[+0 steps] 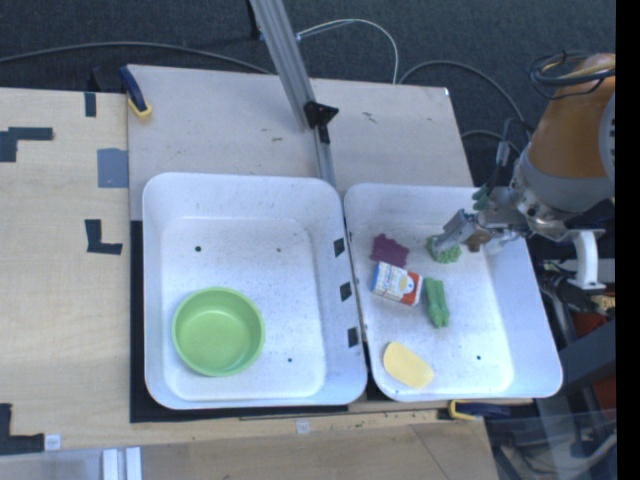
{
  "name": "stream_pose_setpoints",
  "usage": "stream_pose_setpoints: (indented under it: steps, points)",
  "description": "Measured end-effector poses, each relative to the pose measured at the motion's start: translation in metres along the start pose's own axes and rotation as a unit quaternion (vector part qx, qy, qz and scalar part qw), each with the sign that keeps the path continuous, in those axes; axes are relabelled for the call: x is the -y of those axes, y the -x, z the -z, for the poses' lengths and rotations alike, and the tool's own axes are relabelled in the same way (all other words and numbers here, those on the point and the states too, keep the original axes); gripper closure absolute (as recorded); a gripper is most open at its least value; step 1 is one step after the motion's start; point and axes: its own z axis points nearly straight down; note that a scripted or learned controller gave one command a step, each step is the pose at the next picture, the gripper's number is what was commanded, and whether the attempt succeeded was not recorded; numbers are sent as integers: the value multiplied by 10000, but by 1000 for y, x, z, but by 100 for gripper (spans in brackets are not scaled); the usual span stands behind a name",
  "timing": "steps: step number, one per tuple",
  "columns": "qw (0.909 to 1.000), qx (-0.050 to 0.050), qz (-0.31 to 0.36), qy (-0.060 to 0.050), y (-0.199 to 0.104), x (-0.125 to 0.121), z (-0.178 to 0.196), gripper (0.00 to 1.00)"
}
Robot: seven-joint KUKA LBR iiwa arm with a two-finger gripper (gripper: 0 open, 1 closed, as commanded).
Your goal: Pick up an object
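Camera view: gripper (pixel 452 240) low over right bin (pixel 520 368), near its far right rim, fingers closed around a small green object (pixel 447 253). Left of gripper: purple block (pixel 390 249), small carton (pixel 396 284), green piece (pixel 437 303); yellow piece (pixel 407 365) at near rim. Bare floor right of these. Left bin (pixel 240 203) bears green bowl (pixel 218 331).

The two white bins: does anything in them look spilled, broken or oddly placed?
Nothing stands out. The left bin has an upright green bowl; the right bin has a small carton, a purple piece, a green piece and a yellow piece, loosely scattered, none spilled or broken.
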Motion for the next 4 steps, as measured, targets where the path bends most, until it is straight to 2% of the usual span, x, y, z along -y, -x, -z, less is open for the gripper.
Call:
stream_pose_setpoints:
  steps: [2, 3, 4]
  points:
    - [10000, 8, -5, 37, -3, -17, -112, 0]
    - [10000, 0, 9, 26, -4, -16, -101, 100]
    - [10000, 7, -3, 51, 1, -11, -56, 100]
